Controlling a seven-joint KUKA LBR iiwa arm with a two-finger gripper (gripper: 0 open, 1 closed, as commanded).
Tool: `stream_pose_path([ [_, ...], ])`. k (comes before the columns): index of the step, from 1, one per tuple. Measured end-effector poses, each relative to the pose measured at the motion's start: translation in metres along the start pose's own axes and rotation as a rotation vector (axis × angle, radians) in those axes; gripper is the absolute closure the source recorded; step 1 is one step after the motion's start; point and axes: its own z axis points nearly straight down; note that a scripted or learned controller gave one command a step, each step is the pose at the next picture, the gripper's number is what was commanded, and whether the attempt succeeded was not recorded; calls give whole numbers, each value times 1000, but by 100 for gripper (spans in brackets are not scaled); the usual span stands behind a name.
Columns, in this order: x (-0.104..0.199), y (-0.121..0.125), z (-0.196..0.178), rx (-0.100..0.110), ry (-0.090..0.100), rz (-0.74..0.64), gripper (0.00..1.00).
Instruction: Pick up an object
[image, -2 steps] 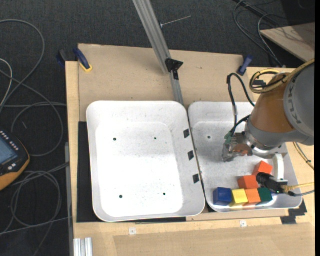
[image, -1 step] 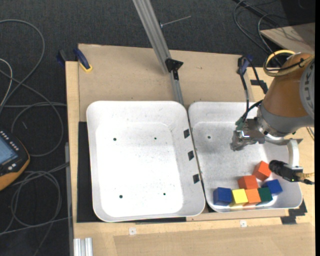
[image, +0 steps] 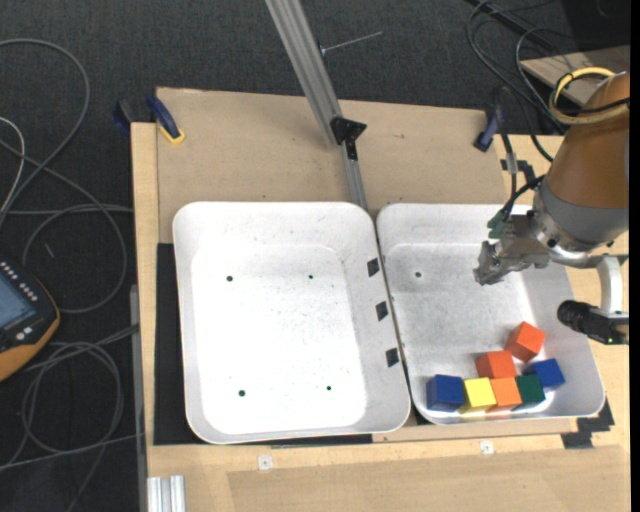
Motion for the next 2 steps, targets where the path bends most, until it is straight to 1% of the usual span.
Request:
stream_pose_path([
  [2,92,40,-22,4,3,-5,100],
])
